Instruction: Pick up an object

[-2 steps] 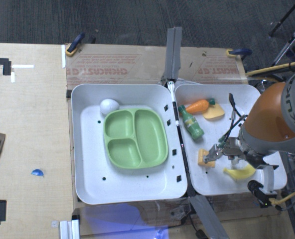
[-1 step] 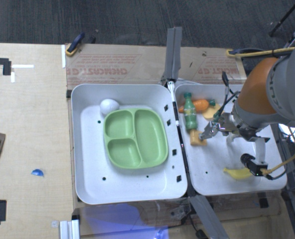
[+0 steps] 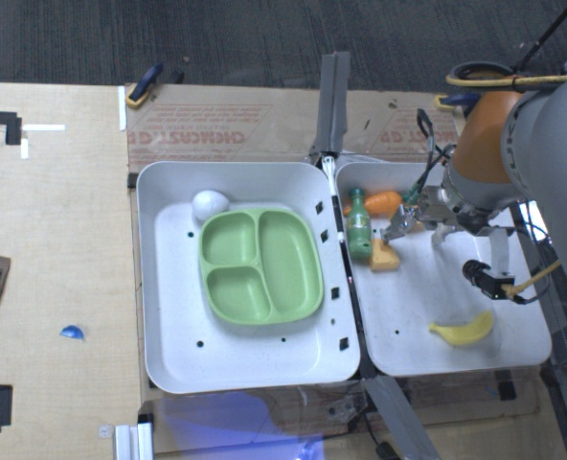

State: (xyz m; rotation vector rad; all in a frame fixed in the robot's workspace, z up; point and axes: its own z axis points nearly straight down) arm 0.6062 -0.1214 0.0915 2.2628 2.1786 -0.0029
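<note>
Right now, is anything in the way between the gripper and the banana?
Nothing visible stands in the way. The gripper is over the right bin near the green bottle, carrot and yellow wedge. The banana lies alone toward the bin's near right corner, with bare bin floor between.

Green divided plate [image 3: 261,264], white ball [image 3: 210,202], green bottle [image 3: 359,224], orange carrot [image 3: 383,201], yellow banana [image 3: 463,330].

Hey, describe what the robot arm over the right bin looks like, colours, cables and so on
The arm is bulky, rounded and light grey, with an orange band above the wrist. Thin black cables loop around the wrist, and a yellowish cable runs below it. The gripper is small, made of dark and silvery metal parts.
</note>
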